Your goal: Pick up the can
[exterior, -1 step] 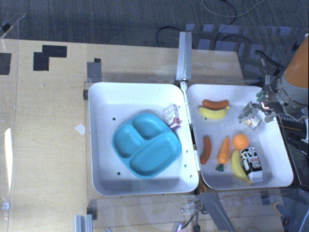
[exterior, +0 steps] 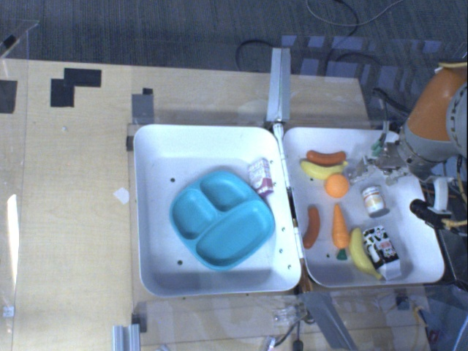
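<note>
On wood bench (exterior: 66, 196), 2 white bins; can (exterior: 374, 199) in right bin (exterior: 431, 265), gripper (exterior: 380, 163) just beyond it, grip state can't tell; dark carpet (exterior: 146, 13) at far side.

Two shallow white plastic bins sit side by side on the pale wooden desk (exterior: 73, 196), their inner rims touching. In the left bin (exterior: 157, 269) a blue three-compartment plastic tray (exterior: 223, 219) lies near the middle, and a small crinkled foil packet (exterior: 261, 177) lies at the tray's upper right edge, close to the bin's right wall.

In the right bin (exterior: 424, 269), a red toy sausage (exterior: 326, 156) lies at the back, with a yellow toy banana (exterior: 320, 170) just in front of it and an orange ball-shaped fruit (exterior: 336, 186) touching the banana's right end. A small cylindrical can with a pale label (exterior: 374, 199) lies right of the fruit. Further forward, a second red sausage (exterior: 311, 226) lies left of an orange toy carrot (exterior: 340, 228). Right of the carrot lies another yellow banana (exterior: 361, 252), with a black-and-white patterned carton (exterior: 382, 248) against it. The gripper (exterior: 380, 161) hangs over the bin's back right part, behind the can.
</note>
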You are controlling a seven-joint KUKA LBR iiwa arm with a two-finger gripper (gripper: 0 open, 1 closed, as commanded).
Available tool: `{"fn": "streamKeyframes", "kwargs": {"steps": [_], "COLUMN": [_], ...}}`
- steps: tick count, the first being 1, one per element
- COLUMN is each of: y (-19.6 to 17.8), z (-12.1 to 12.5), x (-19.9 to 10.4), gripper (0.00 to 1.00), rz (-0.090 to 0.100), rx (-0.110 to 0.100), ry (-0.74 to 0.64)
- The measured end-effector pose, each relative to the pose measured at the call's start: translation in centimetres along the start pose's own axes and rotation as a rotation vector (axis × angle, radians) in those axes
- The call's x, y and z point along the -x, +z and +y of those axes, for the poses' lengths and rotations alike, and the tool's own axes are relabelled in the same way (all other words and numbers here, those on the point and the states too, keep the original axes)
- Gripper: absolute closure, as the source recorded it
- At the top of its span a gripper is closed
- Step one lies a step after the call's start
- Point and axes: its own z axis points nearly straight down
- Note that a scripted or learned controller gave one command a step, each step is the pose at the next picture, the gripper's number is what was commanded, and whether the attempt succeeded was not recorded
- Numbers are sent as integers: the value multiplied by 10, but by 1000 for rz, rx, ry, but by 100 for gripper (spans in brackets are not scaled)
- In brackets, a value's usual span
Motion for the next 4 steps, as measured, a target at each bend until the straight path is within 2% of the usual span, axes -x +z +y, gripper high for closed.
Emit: {"fn": "streamKeyframes", "kwargs": {"steps": [1,2,3,4], "y": [6,5,-5,-5], "z": [-24,-51,-48,-48], "x": [-1,-9,-11,-11], "gripper": [0,0,100,0], "rz": [-1,-2,1,1], "rx": [7,9,12,12], "ry": [-18,63,60,60]}}
